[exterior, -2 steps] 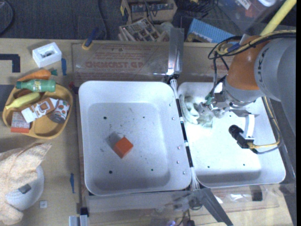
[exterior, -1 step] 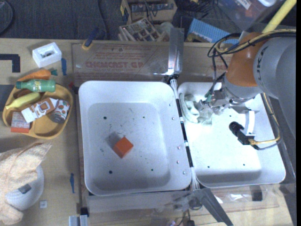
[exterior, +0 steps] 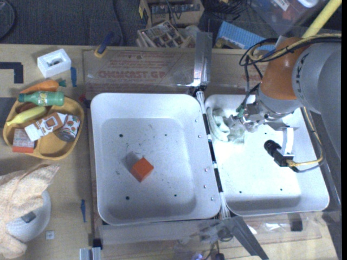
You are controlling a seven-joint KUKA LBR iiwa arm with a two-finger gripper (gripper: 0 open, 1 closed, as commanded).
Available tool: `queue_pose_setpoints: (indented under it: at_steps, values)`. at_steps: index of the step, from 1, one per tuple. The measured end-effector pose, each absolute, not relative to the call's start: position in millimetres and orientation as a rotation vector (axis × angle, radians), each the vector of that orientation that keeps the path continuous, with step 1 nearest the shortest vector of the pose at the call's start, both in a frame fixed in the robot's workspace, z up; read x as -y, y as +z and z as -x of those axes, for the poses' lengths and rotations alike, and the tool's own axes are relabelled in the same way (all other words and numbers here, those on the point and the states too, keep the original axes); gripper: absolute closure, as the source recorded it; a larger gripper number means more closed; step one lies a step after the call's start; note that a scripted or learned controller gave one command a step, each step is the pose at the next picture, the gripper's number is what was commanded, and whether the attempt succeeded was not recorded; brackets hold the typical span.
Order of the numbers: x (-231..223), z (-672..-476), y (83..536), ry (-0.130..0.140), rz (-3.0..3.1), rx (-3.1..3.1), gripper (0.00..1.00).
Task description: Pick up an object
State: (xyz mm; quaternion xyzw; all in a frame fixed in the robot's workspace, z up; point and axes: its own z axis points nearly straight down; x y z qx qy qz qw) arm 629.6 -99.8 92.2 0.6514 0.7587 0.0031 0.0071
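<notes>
Lying tilted in the left bin [exterior: 103, 112], an orange cube [exterior: 143, 169]; jaws' state unclear.

A pale wooden bench [exterior: 65, 183] fills most of the scene, and beyond its far edge lies a dark grey floor [exterior: 59, 10] with black cables trailing over it. On the bench's left side sits a yellow bowl [exterior: 51, 148] heaped with toy food — a green bottle, a banana, small cartons. A small white box [exterior: 54, 62] stands near the far left corner, a crumpled beige cloth [exterior: 24, 191] lies at the near left. A clear plastic panel [exterior: 138, 69] with red lettering lies behind the bins, and wooden crates [exterior: 165, 7] stand on the floor beyond.
</notes>
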Motion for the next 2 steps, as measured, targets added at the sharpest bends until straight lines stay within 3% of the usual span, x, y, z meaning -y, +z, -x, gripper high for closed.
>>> queue_pose_setpoints:
  at_steps: [2]
  values:
    - [96.8,-624.0,92.8,0.011,-1.993,-2.409,0.0]
